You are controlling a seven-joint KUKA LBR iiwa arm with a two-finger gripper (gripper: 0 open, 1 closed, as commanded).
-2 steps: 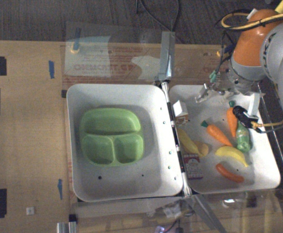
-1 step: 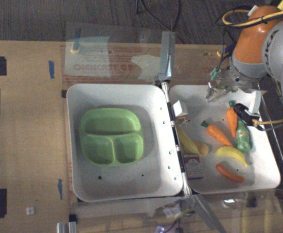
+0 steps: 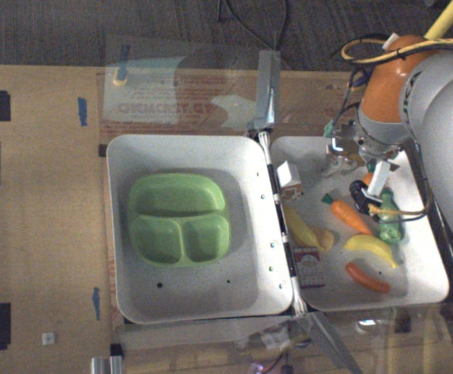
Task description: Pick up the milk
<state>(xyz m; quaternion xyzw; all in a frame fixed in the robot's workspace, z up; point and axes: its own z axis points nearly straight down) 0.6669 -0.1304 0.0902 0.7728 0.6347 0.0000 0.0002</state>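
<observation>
While hovering just above the carrot (image 3: pixel 349 216), claw (image 3: pixel 342 156) too blurry to tell wide or narrow. Milk (image 3: pixel 310 269) lying flat, below-left of carrot, apart from claw.

I see the divided tray (image 3: pixel 180 218) in the left bin (image 3: pixel 125 170). In the right bin (image 3: pixel 437 279), the milk (image 3: pixel 310 269) lies just left of the sausage (image 3: pixel 367 277), with the banana (image 3: pixel 370 248) behind the sausage.

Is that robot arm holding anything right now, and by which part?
It cannot be told: the tool hangs over the right bin's far end, too blurred to judge. The milk carton lies apart, untouched.
</observation>
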